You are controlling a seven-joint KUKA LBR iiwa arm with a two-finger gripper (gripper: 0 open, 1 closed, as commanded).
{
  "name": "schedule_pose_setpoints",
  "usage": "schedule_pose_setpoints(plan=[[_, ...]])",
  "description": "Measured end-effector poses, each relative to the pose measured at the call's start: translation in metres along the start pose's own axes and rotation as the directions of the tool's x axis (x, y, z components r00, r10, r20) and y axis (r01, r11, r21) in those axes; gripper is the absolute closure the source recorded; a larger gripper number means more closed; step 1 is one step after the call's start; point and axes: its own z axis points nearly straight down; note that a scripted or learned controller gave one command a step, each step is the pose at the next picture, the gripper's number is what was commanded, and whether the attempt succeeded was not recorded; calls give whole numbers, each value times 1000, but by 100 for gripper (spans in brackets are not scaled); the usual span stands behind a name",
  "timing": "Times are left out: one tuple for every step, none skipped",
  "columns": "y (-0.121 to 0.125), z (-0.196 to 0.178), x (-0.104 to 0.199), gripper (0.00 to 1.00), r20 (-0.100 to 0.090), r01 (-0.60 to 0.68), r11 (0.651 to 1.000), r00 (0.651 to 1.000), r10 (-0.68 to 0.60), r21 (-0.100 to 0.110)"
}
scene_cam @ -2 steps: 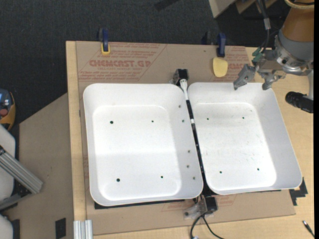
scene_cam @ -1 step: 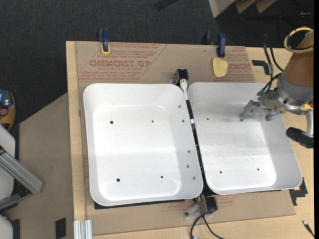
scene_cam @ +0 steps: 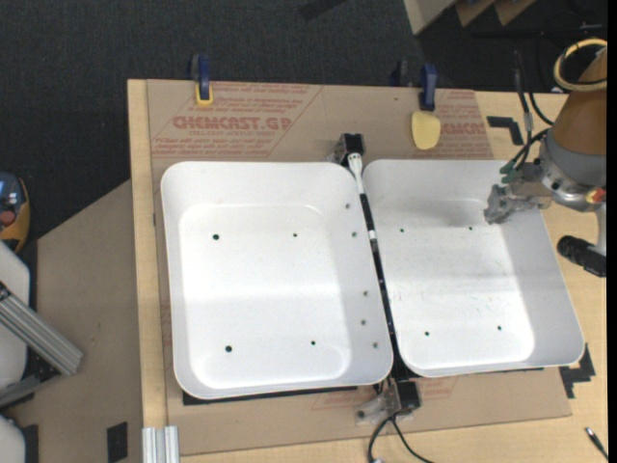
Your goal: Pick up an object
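The left bin (scene_cam: 183, 258) and right bin (scene_cam: 540, 326) show bare floors; no object to pick can be located. The gripper (scene_cam: 503, 204) hangs over the right bin's far right corner, jaw state indiscernible. Step: search. Next: locate a target.

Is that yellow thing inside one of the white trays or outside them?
Outside. The small yellow object lies on the brown board, beyond the right white bin's far rim.

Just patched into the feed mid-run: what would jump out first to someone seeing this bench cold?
Two shallow white bins sit side by side on a brown board: the left bin and the right bin. The arm, with its orange band, reaches in from the right, its pincer above the right bin's far right corner. A yellow clamp sits behind the bins.
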Motion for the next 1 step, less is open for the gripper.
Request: schedule_pose_setpoints(plan=[[-15, -130, -19, 100, 4, 0, 1000, 1000, 0, -7]])
